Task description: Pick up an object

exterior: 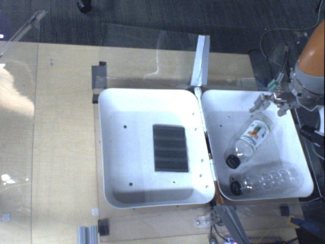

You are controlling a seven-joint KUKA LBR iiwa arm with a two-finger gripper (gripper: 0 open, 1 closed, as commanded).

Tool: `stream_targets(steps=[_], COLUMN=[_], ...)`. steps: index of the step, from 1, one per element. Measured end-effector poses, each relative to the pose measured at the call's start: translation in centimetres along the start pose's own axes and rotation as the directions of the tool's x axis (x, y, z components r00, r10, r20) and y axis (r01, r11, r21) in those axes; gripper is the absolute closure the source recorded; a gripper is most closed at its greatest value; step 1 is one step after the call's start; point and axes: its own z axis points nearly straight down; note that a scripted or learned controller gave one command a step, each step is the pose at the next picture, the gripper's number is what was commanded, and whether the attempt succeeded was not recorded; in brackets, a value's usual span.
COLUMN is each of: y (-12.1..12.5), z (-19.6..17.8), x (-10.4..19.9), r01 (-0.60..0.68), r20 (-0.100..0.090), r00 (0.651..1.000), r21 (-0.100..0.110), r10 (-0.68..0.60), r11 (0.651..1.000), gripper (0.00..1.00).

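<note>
Camera view puts my jaws (272,101) at the back edge of the right bin (219,117), near its far right corner, hanging off the grey arm (311,67) with the orange band. I see thin fingers spread out there with nothing between them, so I read the jaws as released and gripping nothing.

Just in front of the jaws lies a labelled bottle (250,139), on its side, slanting from the back right of the bin toward its middle, black cap pointing at the front left. Its base is close to the fingers, though I can't say whether they touch.

Along the bin's front edge lies a clear bottle (266,179), also on its side, black cap toward the front left corner. The two sit close together at the cap ends.

The left bin (117,136) carries a dark ribbed block (170,147) at its centre. Both bins rest on the pale wooden desk (61,136).

My judgement: both bottles look like light, thin plastic, smooth and apt to roll or squirt out of a pinch. I'd take the labelled one across its body at the label, jaws square to its long axis, squeezing gently because the wall probably gives.
</note>
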Motion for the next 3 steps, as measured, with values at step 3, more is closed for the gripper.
stream_targets(steps=[3], y=[1.6], z=[14.4], x=[-3.7], r01=[0.278], r20=[0.005], r00=[0.961], r21=[-0.008], r10=[-0.278], r11=[0.961], gripper=[0.0])
